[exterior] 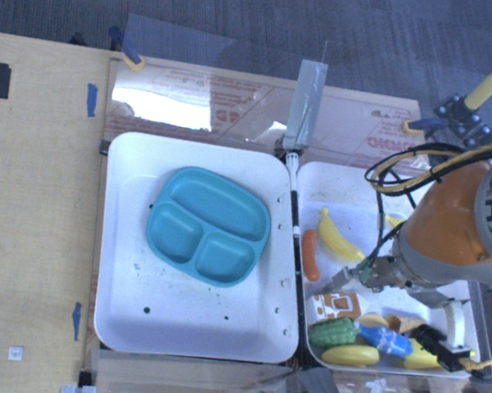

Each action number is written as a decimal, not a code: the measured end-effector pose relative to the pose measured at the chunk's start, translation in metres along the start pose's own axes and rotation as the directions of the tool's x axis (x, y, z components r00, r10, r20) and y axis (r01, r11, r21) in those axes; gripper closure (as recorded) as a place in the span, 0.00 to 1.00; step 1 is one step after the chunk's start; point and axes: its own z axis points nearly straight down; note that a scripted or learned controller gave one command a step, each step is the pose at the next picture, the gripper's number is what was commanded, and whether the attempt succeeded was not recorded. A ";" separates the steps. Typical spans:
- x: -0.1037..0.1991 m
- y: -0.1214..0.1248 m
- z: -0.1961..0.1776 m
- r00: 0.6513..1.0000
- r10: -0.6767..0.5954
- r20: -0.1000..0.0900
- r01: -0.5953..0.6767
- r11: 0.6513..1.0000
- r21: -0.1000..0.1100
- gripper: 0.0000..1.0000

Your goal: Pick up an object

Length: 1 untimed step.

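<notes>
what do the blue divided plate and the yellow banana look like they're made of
The blue divided plate looks like moulded plastic: uniform turquoise colour, rounded compartment ridges, a soft satin sheen. The yellow banana is probably a plastic toy: flat, even yellow with a smooth, faintly glossy skin and no brown marks, though real fruit can't be excluded.
</notes>
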 end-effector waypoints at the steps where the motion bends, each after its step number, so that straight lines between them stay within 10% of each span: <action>1: 0.000 0.002 -0.012 1.000 0.001 0.003 -0.001 1.000 -0.007 1.00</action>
